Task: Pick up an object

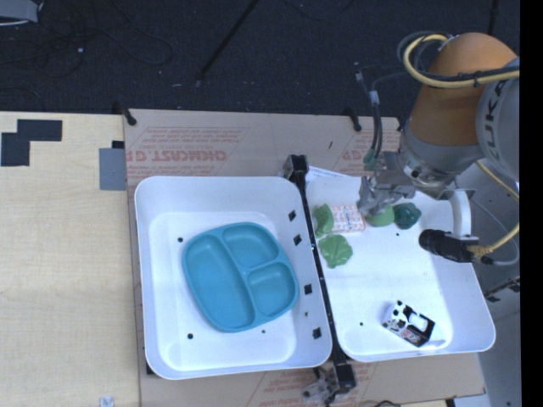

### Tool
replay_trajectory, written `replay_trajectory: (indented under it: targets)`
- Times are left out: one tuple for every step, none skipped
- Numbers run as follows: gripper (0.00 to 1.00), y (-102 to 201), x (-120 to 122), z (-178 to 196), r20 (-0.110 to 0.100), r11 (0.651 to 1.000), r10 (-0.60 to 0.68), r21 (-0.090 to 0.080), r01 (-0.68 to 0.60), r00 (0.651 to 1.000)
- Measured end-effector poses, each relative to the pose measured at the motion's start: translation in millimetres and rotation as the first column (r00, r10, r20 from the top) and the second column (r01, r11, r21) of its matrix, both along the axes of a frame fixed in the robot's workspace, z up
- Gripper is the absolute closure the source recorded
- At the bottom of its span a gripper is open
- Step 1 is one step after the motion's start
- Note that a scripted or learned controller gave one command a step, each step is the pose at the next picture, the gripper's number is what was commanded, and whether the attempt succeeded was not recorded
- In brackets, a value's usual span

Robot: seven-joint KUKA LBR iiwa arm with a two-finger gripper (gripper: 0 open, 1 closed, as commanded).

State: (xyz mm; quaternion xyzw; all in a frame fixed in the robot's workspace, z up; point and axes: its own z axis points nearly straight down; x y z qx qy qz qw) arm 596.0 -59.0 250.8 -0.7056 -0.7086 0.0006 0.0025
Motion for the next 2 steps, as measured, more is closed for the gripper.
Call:
replay_trajectory:
  targets:
    - [1.00, 53, -15, -16, -0.002, 1.000, 0.000, 0.000, 0.000, 1.000]
    - [1.00, 113, -29, -19, -0.001, 1.000, 0.001, 0.000, -0.001, 1.000]
